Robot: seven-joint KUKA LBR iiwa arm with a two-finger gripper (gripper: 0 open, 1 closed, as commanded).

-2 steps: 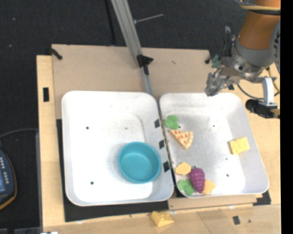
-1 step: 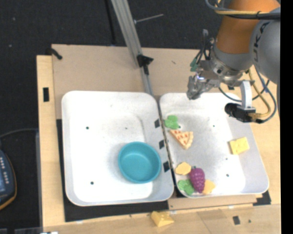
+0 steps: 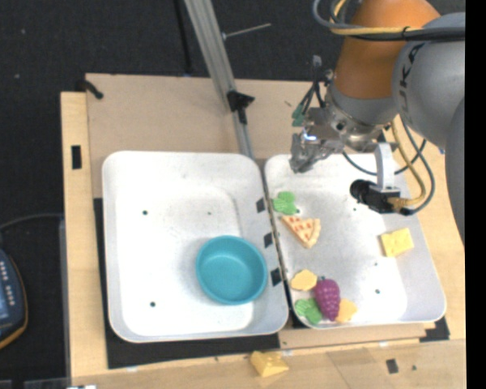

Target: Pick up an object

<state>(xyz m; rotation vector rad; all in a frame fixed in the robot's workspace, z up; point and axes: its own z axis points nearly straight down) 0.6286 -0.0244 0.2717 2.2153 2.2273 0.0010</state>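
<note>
The camera view looks down at a slant on a tan surface [image 3: 170, 116] carrying two shallow white bins side by side. The left bin [image 3: 146, 193] holds a teal bowl [image 3: 231, 268], sitting upright toward its near right corner. The right bin [image 3: 405, 298] holds the small toys. A green piece [image 3: 285, 202] lies near the bin's left wall, and a pizza slice [image 3: 302, 229] lies just beside it on the near side, the two close enough that they may be touching. A yellow block [image 3: 396, 241] sits well apart from them, by the right wall. In the near left corner a cluster gathers: a yellow lump [image 3: 304, 279], a bunch of purple grapes [image 3: 328, 296] touching it, another green piece [image 3: 308, 309] at the rim, and a small orange-yellow bit [image 3: 346, 309] just beside the grapes.

The grey arm with its orange band reaches in from the right, and the jaws [image 3: 304, 154] hang over the far left corner of the right bin, above and apart from the green piece. They are small and dark here, so I cannot tell whether they are parted or closed; nothing is visible between them.

A yellow wedge [image 3: 269, 364] lies on the surface outside the bins, at the near edge. A slanted metal pole [image 3: 215, 55] rises behind the bins.
</note>
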